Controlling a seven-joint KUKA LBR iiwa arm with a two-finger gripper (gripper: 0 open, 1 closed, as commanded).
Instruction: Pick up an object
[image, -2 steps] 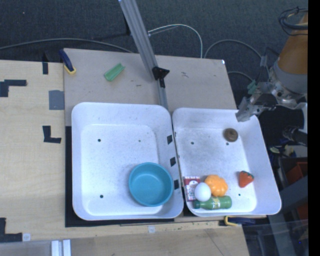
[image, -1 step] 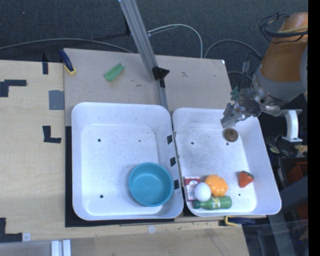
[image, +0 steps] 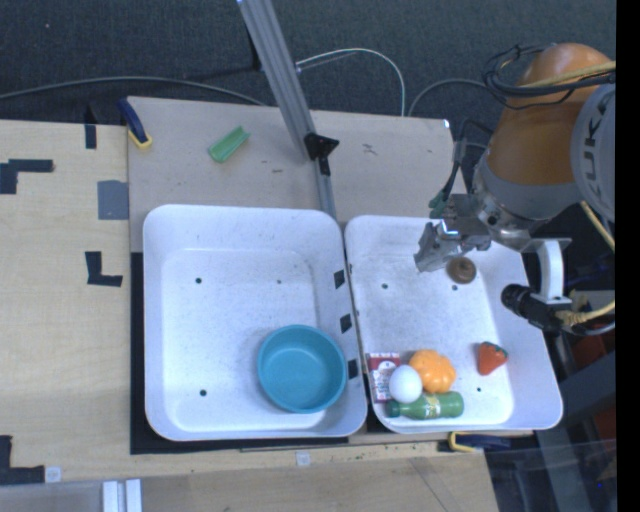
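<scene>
My gripper (image: 437, 255) hangs over the far part of the right bin (image: 400, 300), reaching in from the right. A small brown round thing (image: 461, 269) sits right beside its tip; I cannot tell whether it is held or lying on the bin floor. At the bin's near edge lie an orange fruit (image: 434, 369), a white ball (image: 405, 384), a green bottle (image: 432, 406) and a red carton (image: 381, 370), all packed together. A small red fruit (image: 490, 357) lies apart to their right. All of these are well short of the gripper.
The left bin (image: 220, 290) holds a blue bowl (image: 300, 368) near its front right corner. A grey pole (image: 285, 80) slants down to the bins' shared far edge. A green block (image: 228, 144) and a blue-yellow clamp (image: 135, 125) lie on the bench behind.
</scene>
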